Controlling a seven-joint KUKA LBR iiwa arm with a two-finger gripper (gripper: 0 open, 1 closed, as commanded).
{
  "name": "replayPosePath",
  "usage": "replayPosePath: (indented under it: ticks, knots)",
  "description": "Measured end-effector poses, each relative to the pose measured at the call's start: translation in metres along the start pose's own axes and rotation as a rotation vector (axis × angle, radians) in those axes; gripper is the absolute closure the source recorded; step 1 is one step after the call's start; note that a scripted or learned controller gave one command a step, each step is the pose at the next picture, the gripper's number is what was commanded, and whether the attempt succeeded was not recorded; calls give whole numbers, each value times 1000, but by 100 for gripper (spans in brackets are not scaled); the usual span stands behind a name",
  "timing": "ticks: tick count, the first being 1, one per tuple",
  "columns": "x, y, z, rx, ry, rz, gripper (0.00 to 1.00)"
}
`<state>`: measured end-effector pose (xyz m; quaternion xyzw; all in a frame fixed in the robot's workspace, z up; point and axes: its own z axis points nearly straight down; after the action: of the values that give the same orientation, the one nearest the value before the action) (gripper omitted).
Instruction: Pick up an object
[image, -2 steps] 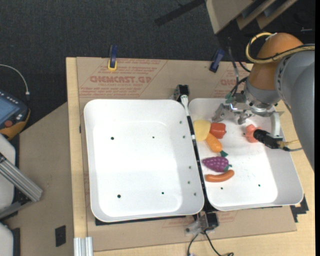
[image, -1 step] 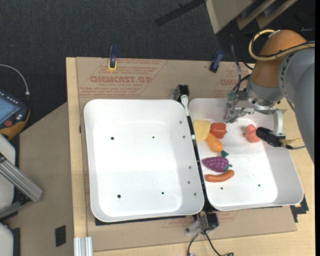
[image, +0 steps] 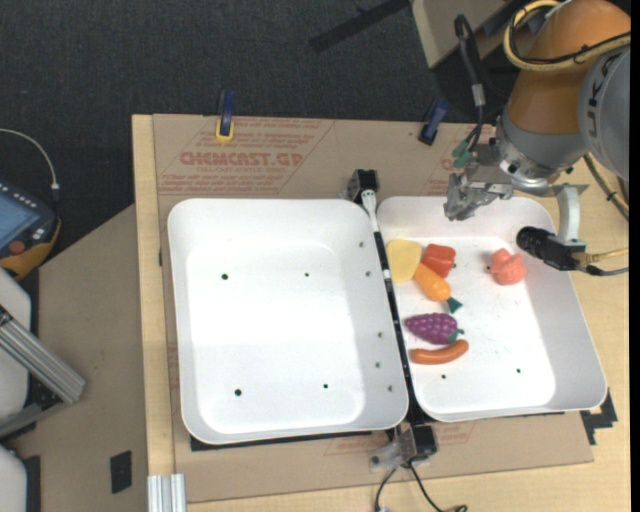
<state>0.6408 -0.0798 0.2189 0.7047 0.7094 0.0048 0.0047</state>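
The arm (image: 560, 90) is cut off by the top and right edges, so only its orange band and grey wrist are seen. The gripper (image: 462, 207) hangs above the far rim of the right bin (image: 560, 370), and its fingers look close together with nothing between them, though they are small and dark and hard to read.

All toys lie in the right bin. The yellow cheese wedge (image: 403, 259) is next to the left wall. The red pepper (image: 438, 258) touches it, and partly covers the top of the carrot (image: 434, 285), whose long axis runs diagonally, with the green end toward the near right. The purple grapes (image: 432, 326) lie almost across the bin. The sausage (image: 439, 353), just below, lies the same way, slightly curved. A pink toy (image: 507, 267) stands apart on the right; its kind is not clear.

The left bin (image: 275, 320) shows only dark dots.
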Motion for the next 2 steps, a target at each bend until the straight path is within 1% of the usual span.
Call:
replayPosePath:
  ticks: [1,2]
  knots:
    - [89,-41,-102,3,3,-4,100]
    - [96,-84,-77,19,1,6,100]
